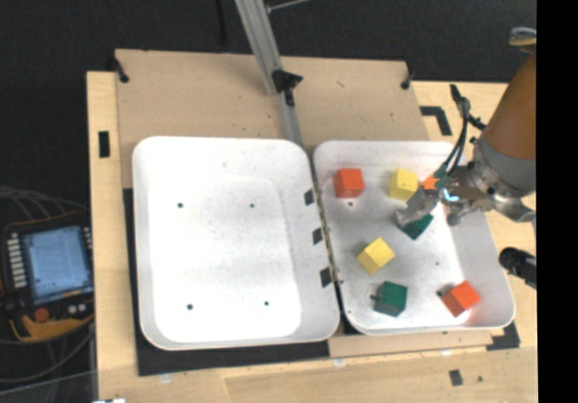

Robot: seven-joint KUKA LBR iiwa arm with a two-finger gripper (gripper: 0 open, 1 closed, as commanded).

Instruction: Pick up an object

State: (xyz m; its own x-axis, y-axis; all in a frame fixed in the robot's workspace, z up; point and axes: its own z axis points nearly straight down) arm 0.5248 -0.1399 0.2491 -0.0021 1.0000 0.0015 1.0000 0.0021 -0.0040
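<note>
Pincer (424, 210) low in the right bin (479, 302).
It sits right over a dark green block (417, 229), just below a yellow cube (404, 183); I cannot tell whether it is apart or together.

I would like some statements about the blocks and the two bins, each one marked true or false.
1. All the blocks lie in the right bin. True.
2. There are two yellow blocks, one near the top and one near the middle. True.
3. The orange block near the top lies in the left bin. False: it lies in the right bin, near its upper left corner.
4. The gripper is over the left bin. False: it is over the right bin, just above a green block.
5. Another green block sits near the bin's lower edge. True.
</note>
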